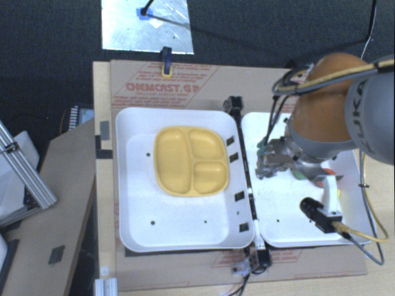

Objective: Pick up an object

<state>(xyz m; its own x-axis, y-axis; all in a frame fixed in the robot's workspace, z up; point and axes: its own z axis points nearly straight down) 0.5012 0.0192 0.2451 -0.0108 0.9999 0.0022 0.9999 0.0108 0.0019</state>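
Dark carpet surrounds the table (102, 106), where two shallow white bins sit side by side on printed cardboard. The left white bin (133, 227) holds a yellow three-compartment plastic plate (188, 161), lying flat near its middle. In the right white bin (278, 227), a small green scrap (300, 174) and a small orange piece (325, 179) peek out from under the grey and orange arm (327, 103); what they are is unclear.

The main risk, as I judge it, is a missed grasp. The end effector (270, 159) hangs low over bare bin floor near the right bin's left wall, just beside the small items rather than over them, so closing here would likely catch nothing. The wall and divider are also close enough to snag. Whether the end effector is released or clenched cannot be told, and nothing is visibly held.
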